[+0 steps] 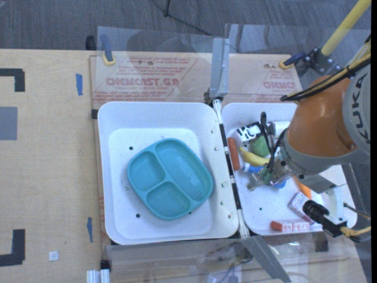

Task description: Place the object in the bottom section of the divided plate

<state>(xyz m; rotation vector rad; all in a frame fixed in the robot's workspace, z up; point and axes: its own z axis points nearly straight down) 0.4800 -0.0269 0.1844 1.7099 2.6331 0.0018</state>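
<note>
The grey arm (orange band above the wrist) reaches in from the right, gripper (266, 180) pointed down

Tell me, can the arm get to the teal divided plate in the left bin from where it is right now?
Probably yes. The divided plate lies flat in the left bin with nothing on it or above it. The gripper is down among the clutter in the right bin, so it must lift over the rims between.

We see a robotics lab: a wooden bench (47, 175) marked with tape, two white bins (112, 134) behind clear guards, a KUKA arm (330, 122), cables on grey carpet (59, 5).
</note>
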